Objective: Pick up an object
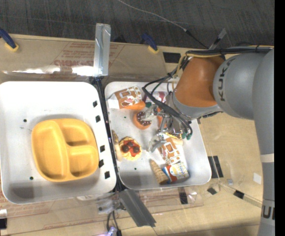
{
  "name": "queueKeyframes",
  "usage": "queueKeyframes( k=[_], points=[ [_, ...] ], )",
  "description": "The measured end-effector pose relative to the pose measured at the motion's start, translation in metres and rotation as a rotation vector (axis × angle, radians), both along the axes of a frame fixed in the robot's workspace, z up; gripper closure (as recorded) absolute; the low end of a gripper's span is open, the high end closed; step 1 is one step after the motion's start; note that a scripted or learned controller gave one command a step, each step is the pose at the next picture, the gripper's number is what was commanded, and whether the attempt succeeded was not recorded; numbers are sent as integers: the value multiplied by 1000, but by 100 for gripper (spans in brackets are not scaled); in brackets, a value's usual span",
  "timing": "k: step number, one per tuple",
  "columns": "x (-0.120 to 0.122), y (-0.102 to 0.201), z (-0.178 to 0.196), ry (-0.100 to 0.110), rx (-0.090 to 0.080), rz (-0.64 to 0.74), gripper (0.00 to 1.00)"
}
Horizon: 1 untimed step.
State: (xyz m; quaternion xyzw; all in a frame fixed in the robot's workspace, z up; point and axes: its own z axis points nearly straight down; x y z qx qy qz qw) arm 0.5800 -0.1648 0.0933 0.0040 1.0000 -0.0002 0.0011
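Note:
My gripper [163, 133] hangs low over the middle of the right bin [201, 154], below the orange wrist band [196, 85], amid cables. Just under and to its right lies a red-and-white packet [174, 159]. To its left sits a small orange round toy [143, 120]. A yellow pastry with red topping [129, 148] lies near the bin's left wall. A brown waffle cone [157, 171] rests at the front. An orange-and-white carton [128, 97] lies at the back left corner. I see nothing clearly held.
The left bin [9, 107] holds a yellow divided tray [63, 148]. A black divider [103, 127] runs between the bins. Cardboard and tape surround both. The grey arm [245, 87] covers the right bin's back right corner.

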Motion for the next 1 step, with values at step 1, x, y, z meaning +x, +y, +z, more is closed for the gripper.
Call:
queueKeyframes(
  k=[1],
  points=[
    [-54,-19,0,-1,1,6,0]
  ],
)
